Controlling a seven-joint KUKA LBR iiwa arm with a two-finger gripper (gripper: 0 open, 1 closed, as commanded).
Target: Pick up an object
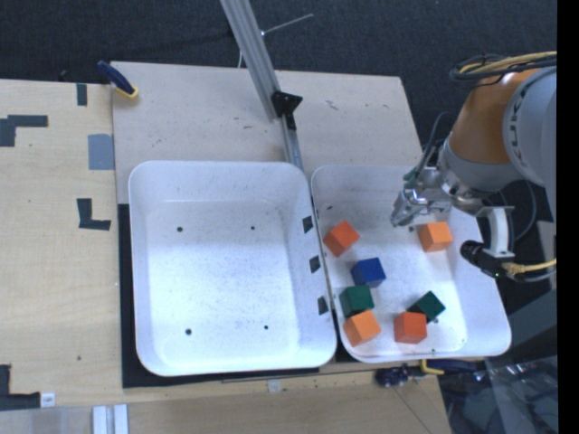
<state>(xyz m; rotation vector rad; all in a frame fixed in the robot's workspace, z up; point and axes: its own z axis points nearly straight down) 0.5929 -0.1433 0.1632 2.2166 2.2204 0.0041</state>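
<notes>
Several small cubes lie in the right bin (pixel 470 337): an orange cube (pixel 341 238) near its left wall, a blue cube (pixel 368 271) below it, a dark green cube (pixel 356 298), an orange cube (pixel 362 326), a red-orange cube (pixel 410 326) and a dark green cube (pixel 427 306). Another orange cube (pixel 435 235) lies at the right. My gripper (pixel 412 208) hangs over the bin's upper part, just left of and above that orange cube. Nothing shows between its fingers.
The left bin (pixel 145 269) stands beside the right one, with only dark specks on its floor. A slanted metal rail (pixel 258 57) runs down to the bins' shared edge. A blue and yellow tool (pixel 118 80) lies on the bench at upper left.
</notes>
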